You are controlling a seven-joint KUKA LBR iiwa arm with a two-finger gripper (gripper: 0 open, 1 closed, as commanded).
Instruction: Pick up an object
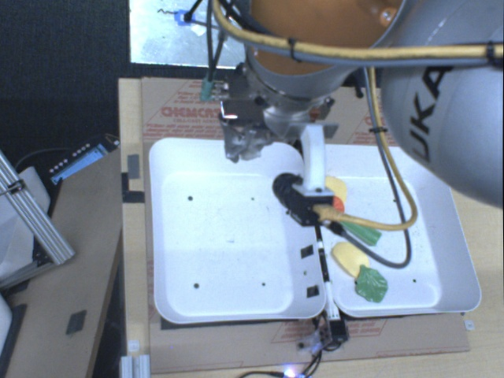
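Objects for picking, five, all in the right bin point(425, 274), grouped along its left side near the divide between the bins. Near yellow piece point(346, 256): rounded, lying flat toward the front-left corner. Green lump point(372, 285): touching or just beside it, closest to the front rim. Green elongated piece point(364, 232): lying crosswise about midway along the left side. Far yellow piece point(336, 186) and small orange bit point(339, 203): just beside each other farther back, both partly covered by robot hardware over the divide, so their outlines are incomplete. All lie loose on the bin floor, scattered rather than arranged, and none is held. Gripper point(242, 146): over the back edge of the left bin point(228, 242), well apart from every object, so by judgement any grasp first calls for travel to the right bin. Whether it is apart or together cannot be told, as its tip reads as a blur of metal. Left bin: a few dark specks on the floor, too small to identify. Arm point(441, 93): covers the right bin's back-right corner, hiding whatever lies there. Cardboard sheet point(177, 109): under both bins.
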